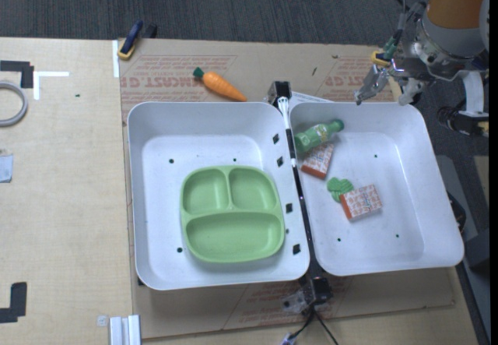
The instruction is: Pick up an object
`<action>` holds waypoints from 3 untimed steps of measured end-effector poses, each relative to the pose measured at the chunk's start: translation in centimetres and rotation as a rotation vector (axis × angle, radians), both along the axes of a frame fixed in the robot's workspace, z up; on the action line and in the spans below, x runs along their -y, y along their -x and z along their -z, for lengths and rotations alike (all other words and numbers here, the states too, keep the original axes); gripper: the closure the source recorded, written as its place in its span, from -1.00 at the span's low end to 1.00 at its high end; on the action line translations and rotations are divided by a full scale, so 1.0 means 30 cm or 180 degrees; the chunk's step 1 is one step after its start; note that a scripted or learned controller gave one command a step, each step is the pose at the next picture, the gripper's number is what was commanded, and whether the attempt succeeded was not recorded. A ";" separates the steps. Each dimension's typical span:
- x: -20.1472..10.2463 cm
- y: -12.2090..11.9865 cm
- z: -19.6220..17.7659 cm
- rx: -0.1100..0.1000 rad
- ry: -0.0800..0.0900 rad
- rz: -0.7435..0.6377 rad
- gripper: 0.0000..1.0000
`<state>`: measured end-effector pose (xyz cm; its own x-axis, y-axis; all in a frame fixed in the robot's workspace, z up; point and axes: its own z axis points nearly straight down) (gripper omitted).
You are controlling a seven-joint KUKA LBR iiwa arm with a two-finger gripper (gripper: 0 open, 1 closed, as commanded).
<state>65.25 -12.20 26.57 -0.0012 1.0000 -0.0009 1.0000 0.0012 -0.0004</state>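
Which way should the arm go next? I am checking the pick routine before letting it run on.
Probably bring the claw in over the right bin and towards the green bottle. The claw sits above the bin's far rim, holding nothing, while the bottle, two small boxes and a green piece lie near the bin's left side.

- The table (pixel 62 203) has a pale wood top.
- A sheet of printed cardboard (pixel 257 67) lies flat on it, under both bins.
- Left white bin (pixel 148 180) and right white bin (pixel 420 180) sit side by side, touching at the middle.
- An orange toy carrot (pixel 220 85) lies on the cardboard at 12 o'clock of the left bin.
- A blue-and-yellow clip (pixel 131 40) sits at the cardboard's 11 o'clock corner.
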 end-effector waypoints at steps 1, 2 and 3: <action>-0.138 0.160 0.172 -0.0003 -0.0002 -0.0637 -1.00; -0.318 0.207 0.244 -0.0001 -0.0002 -0.1287 -1.00; -0.341 0.306 0.244 0.0002 -0.0002 -0.2561 -1.00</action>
<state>56.07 -1.98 19.26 -0.7214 0.6925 -0.0006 0.6925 0.7214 0.0003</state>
